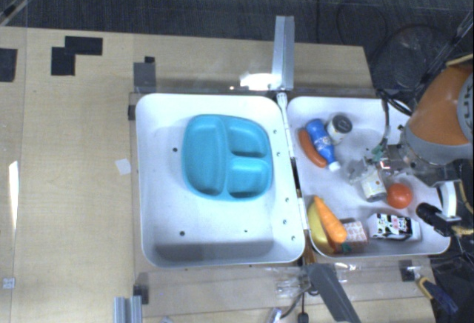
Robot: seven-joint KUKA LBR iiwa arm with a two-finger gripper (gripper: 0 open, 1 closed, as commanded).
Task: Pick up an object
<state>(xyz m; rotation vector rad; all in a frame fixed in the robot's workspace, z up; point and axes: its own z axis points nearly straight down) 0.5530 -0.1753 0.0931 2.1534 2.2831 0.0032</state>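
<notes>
My gripper (372, 166) hangs low over the middle of the right bin (355, 110), on the grey arm with the orange band (444, 110) reaching in from the right. Just under it lies a small white object (370, 186), and a red ball (399, 195) rests close to its right. A blue bottle (320, 136) and an orange sausage shape (310, 149) lie at the bin's left. A dark round lid (341, 124) sits behind them. Along the front wall are a banana (317, 218), a carrot (332, 224), a small box (355, 232) and a black-and-white packet (391, 225).
The left bin (159, 188) holds a blue divided tray (226, 155). A metal post (284, 55) rises behind the seam between the bins. A black part (435, 216) overhangs the right bin's front right corner. Cables trail across the dark floor behind the bench.
</notes>
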